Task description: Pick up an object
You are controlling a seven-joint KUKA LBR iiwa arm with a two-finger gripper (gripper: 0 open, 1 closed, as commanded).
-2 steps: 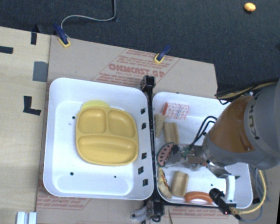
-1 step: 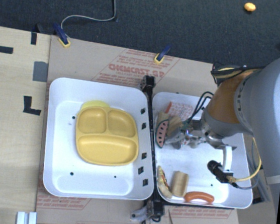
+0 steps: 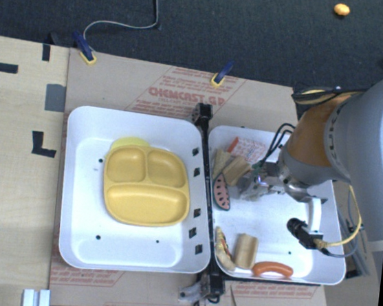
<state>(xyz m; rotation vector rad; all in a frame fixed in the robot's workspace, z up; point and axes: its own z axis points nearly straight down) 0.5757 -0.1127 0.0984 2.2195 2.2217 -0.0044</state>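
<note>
Hovering low in the right white bin, the tool sits by a tan folded cardboard-like piece; its grip state I cannot tell. That piece looks light and stiff, best pinched across its thin edges.

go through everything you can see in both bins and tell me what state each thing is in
yellow divided plate: flat, right way up, in the left bin.
watermelon slice: lying by the right bin's left wall.
sausage: lying at the right bin's near edge.
tan block: lying beside the sausage.
gripper: low over the right bin's clutter; grasp unclear.
</note>
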